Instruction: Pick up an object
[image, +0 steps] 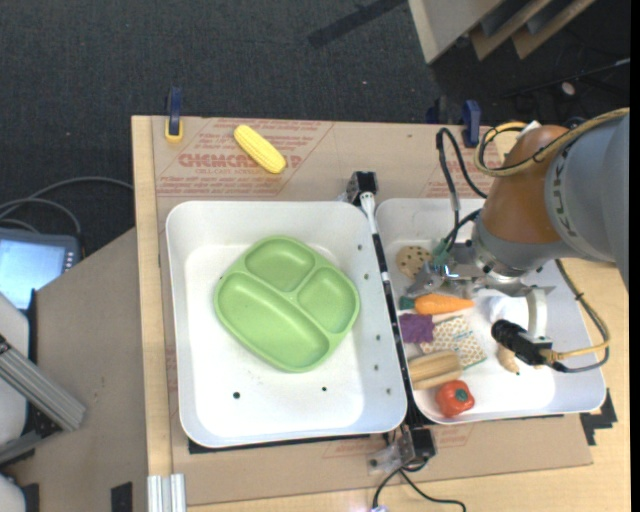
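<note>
The right bin (575, 390) holds several small things: an orange carrot (441, 303), a purple piece (415, 327), a speckled beige piece (458, 338), a tan block (434, 368), a red tomato (455, 397) and a round spotted cookie (408, 260). My gripper (441, 267) hangs low over the bin's upper left part, just above the carrot and right of the cookie. The grey wrist and orange band (518, 205) cover the bin's back right part. I see nothing held.
The left bin (200, 380) carries a green divided plate (286, 302). A yellow corn cob (259, 148) lies on the bench behind that bin. A black connector with a yellow cable (522, 345) trails over the right bin.
</note>
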